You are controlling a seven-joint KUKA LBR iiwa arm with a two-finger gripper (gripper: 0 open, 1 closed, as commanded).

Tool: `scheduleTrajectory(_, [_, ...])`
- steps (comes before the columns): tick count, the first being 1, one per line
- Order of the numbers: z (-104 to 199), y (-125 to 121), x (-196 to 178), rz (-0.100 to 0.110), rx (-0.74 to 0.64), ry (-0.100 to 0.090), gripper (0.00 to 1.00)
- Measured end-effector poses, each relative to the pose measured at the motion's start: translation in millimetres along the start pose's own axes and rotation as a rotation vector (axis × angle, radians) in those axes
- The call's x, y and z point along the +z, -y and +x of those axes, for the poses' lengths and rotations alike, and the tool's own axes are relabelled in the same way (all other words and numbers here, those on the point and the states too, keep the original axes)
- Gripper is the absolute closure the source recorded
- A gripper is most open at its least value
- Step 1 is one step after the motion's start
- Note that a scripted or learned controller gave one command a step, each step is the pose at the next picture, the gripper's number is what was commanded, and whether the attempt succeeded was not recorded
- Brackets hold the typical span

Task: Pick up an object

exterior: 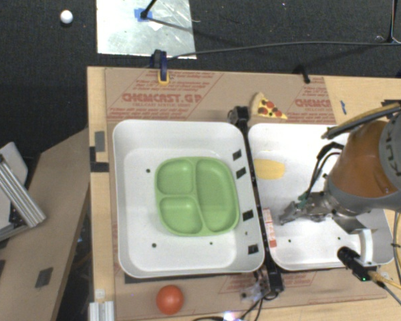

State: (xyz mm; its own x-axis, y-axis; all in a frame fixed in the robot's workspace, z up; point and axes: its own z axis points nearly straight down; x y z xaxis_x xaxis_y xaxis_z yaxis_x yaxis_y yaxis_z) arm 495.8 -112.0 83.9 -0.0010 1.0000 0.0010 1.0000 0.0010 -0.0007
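Glossy white bin (130, 199) cradles a rounded green divided tray (196, 196).

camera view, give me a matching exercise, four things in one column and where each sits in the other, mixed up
Things:
1. green divided plate
2. yellow flat piece
3. pizza slice toy
4. orange-red ball

Places:
A. on the cardboard beyond the bins, by their far edge
B. on the floor of the left bin
C. on the bench in front of the left bin
D. on the floor of the right bin

Pairs: 1-B, 2-D, 3-A, 4-C
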Motion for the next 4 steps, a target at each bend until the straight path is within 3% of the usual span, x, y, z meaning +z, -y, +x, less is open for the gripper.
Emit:
scheduleTrajectory(1, [0.0,-1.1,-11.5,-0.003,0.000,0.000,1.00])
scheduleTrajectory(3, [10.7,-1.1,-118.0,-0.008,-0.004,0.002,1.00])
scheduleTrajectory(4, [10.5,-2.9,-151.3,-0.007,-0.004,0.002,1.00])
